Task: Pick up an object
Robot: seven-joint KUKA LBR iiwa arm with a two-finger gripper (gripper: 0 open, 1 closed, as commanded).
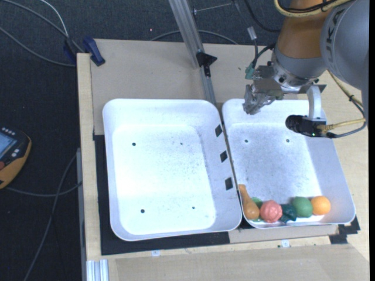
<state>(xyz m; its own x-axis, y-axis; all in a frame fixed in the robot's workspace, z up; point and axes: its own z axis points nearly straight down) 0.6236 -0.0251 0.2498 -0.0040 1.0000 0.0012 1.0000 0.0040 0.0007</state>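
Toy fruits (285,208), among them an orange ball (320,204) and a pink ball (270,211), are lined along the near wall of the right bin (275,157). Nothing has been picked up yet. The gripper (253,106) is seen at the bin's far edge, well apart from them; its grasp cannot be told, being small and shadowed.

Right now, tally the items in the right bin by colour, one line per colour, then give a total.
Orange: 2, the orange ball and the orange pear-shaped piece
Pink-red: 1, the pink ball
Green: 1, the green ball
Teal: 1, the teal piece, partly hidden between the balls
Total: 5, all along the near wall of the right bin
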